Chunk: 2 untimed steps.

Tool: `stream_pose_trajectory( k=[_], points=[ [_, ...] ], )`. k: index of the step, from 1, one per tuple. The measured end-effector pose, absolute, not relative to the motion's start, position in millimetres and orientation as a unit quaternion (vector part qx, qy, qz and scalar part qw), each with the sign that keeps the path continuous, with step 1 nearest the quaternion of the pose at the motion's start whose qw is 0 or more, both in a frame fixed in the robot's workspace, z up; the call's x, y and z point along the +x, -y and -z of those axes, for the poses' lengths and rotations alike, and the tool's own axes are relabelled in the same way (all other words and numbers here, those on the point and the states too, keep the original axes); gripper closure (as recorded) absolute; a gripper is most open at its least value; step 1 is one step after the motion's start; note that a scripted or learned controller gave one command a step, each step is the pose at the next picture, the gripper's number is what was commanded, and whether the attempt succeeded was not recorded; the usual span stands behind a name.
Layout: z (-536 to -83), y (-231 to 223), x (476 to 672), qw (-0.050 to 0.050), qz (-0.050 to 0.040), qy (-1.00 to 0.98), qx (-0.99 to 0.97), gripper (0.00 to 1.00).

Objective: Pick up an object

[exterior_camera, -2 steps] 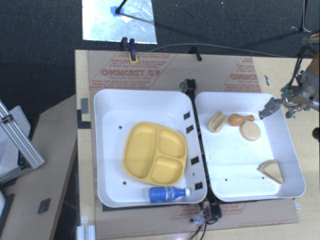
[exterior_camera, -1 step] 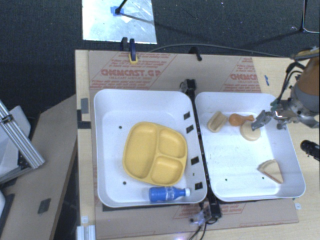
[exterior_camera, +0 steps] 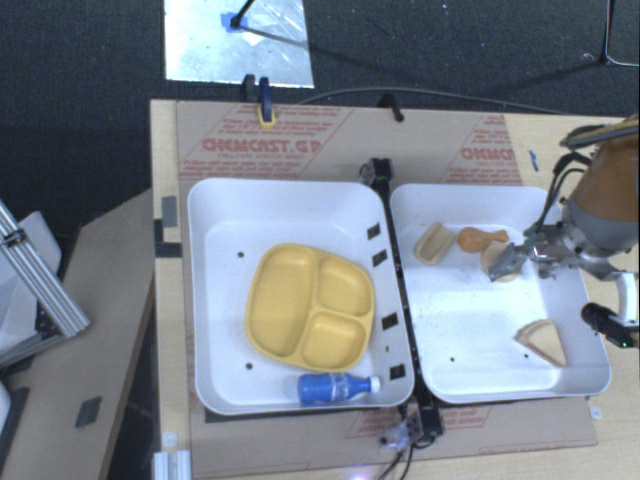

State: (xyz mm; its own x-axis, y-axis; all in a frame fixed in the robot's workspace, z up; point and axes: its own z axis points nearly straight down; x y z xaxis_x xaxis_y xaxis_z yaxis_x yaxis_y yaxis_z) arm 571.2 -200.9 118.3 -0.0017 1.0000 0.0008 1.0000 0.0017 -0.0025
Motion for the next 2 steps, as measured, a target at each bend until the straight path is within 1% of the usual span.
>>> stream_pose_trajectory(
  k=[1,2],
  points=[
    [-83,200,571.5,0.001,-0.0002,0.708,-0.706,0.00],
    [-96,201,573.0,-0.002,0.0010,0.708,-0.706,1.00]
  ],
)
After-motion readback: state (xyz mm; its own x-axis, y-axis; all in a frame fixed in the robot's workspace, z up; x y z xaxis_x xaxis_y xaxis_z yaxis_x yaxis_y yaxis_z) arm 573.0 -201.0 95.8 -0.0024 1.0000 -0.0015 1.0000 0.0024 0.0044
